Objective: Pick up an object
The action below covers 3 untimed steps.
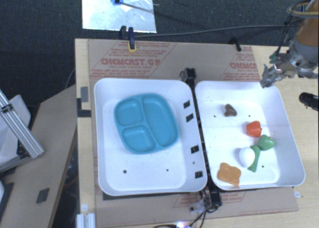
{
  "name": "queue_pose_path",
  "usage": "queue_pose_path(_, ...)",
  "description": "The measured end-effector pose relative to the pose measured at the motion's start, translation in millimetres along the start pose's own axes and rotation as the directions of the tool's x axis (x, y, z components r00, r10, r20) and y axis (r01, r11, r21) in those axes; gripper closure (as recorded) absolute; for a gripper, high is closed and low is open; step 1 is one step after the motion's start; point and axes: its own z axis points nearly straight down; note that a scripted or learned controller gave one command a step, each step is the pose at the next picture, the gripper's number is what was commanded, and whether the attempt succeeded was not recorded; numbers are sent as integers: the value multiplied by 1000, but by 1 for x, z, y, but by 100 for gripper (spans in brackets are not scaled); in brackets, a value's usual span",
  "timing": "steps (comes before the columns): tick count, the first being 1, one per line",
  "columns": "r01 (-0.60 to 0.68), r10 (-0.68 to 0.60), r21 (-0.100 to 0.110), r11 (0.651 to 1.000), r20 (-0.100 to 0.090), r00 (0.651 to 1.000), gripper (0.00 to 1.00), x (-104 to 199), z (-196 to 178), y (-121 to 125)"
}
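The gripper (270, 76) was seen at the far right, hanging over the far right corner of the right bin (279, 102), at the end of the grey arm (304, 55) that came in from the right edge. Whether it was spread or pressed together could not be told; nothing was seen pinched in it.

In the right bin, five items were noted. A small brown piece (230, 110) was placed toward the far side, near the bin's middle. An orange-red piece (253, 129) was found to the right of it and nearer. A green piece (262, 147) was located just nearer than that, touching a white egg-shaped object (245, 156) on its left. An orange flat piece (229, 173) was positioned at the near edge, left of the egg. All were well apart from the gripper.

In the left bin (107, 97), a blue three-compartment tray (146, 123) was laid near the middle.
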Motion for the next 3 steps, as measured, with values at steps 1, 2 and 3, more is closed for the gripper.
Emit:
queue_pose_path(1, 1, -1, 1, 1000, -1, 1000, 100, 0, -40, 2)
queue_pose_path(2, 2, -2, 8, 1000, -4, 1000, 100, 48, -30, -22)
queue_pose_path(3, 2, -2, 8, 1000, -4, 1000, 100, 93, -21, -33)
